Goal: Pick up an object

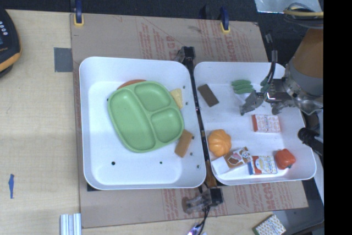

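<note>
Gripper [254,102] over right bin [220,71], jaws spread, gripping nothing; red-white packet [267,124] print unreadable.

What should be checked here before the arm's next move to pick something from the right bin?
1. Gripper is over the right bin: ok.
2. Nothing held yet: ok, no object shows at the gripper.
3. A target close by: ok, the green item lies just up-left of it and the white-and-red packet just below-right.
4. Jaws open or shut: cannot tell, they are dark and small.
5. Height above the bin floor: cannot tell from this slanted view.
6. Orange pumpkin has room around it: not ok, it sits against the dividing wall.
</note>
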Controlling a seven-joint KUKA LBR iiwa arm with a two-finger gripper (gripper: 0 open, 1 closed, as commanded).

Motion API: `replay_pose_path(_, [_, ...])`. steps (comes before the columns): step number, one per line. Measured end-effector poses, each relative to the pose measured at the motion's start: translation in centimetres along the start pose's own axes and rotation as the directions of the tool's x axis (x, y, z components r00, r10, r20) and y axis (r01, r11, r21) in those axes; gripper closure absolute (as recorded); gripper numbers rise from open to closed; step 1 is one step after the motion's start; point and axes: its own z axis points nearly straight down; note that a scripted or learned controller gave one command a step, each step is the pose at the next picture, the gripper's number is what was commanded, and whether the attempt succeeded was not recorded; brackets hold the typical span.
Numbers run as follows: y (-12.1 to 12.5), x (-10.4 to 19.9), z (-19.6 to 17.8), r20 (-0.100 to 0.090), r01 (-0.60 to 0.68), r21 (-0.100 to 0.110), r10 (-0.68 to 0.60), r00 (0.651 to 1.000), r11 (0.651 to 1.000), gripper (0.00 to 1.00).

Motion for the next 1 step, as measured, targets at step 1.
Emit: replay_pose_path(1, [0.98, -5.88, 4.30, 0.002, -0.003, 0.003, 0.003, 1.000, 1.000, 0.00])
